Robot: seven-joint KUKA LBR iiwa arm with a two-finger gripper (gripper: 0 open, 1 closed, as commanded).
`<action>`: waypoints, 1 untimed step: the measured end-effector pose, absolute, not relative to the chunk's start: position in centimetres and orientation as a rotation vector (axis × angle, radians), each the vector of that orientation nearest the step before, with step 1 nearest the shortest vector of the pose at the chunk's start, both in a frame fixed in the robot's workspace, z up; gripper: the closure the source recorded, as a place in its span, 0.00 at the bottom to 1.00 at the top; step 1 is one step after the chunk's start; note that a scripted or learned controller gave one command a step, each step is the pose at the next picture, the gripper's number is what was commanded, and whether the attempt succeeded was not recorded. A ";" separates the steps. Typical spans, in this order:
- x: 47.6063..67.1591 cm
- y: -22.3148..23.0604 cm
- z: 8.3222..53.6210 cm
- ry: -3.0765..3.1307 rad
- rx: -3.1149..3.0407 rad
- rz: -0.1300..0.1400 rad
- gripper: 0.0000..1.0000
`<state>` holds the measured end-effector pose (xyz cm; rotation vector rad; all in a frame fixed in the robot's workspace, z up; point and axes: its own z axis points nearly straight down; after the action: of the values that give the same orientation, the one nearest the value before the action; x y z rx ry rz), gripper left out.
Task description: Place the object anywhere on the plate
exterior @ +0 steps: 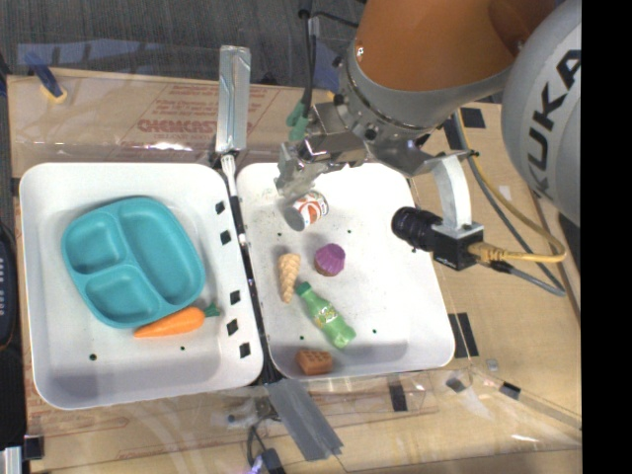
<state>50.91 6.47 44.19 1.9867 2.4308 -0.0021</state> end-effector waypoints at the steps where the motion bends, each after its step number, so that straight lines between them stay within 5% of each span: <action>1: 53.4 12.0 42.4 2.216 2.227 -0.005 1.00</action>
<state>53.41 11.96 42.37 2.2266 2.2159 -0.0049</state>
